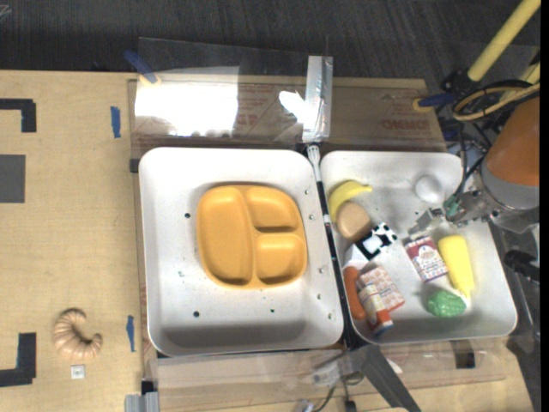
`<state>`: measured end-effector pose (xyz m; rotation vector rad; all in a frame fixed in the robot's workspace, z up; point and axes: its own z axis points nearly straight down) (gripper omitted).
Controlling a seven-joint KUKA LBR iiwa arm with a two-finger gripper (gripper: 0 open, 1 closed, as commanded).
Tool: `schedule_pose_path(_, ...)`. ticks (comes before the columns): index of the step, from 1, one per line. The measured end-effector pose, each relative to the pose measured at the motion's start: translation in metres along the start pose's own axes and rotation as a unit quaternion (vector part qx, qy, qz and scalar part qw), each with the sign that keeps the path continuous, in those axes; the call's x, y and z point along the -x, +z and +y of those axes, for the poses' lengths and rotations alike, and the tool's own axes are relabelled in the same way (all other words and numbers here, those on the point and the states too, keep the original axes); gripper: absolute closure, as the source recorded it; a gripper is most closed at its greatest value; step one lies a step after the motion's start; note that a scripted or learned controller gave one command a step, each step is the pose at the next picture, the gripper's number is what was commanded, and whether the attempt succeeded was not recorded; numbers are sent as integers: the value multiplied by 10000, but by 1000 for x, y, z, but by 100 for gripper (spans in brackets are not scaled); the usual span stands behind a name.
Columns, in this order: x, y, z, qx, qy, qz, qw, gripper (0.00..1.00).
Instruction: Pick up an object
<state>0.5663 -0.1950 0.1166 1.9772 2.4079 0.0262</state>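
The right bin (489, 324) holds several objects. A yellow cup-like piece (346, 193) and a brown bun (352, 220) lie by its left wall. A black-and-white tag (376, 241) sits near the middle. A red sausage (353, 297) and a printed snack pack (382, 290) lie at the front left. A red-and-white carton (426, 260), a yellow corn cob (456, 263) and a green piece (446, 303) lie at the right. My gripper (439, 215) hangs low over the bin's back right, just above the carton and corn. Nothing shows held in it.
The left bin (163, 196) carries an orange divided plate (252, 233). A croissant-shaped toy (76, 334) lies on the bench far left. A clear plastic sheet (232, 101) stands behind the bins. Yellow cables (489, 97) run at the back right.
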Motion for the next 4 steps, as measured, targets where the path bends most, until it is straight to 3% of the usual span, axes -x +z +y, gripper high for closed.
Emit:
schedule_pose_path(1,-17,28,-53,-119,-122,36,9998,0)
schedule_pose_path(2,-16,17,-50,-89,-119,17,9999,100)
schedule_pose_path(3,-39,-71,25,-74,-370,31,9993,100)
schedule_pose_path(4,-108,-102,34,-106,-677,53,9976,100)
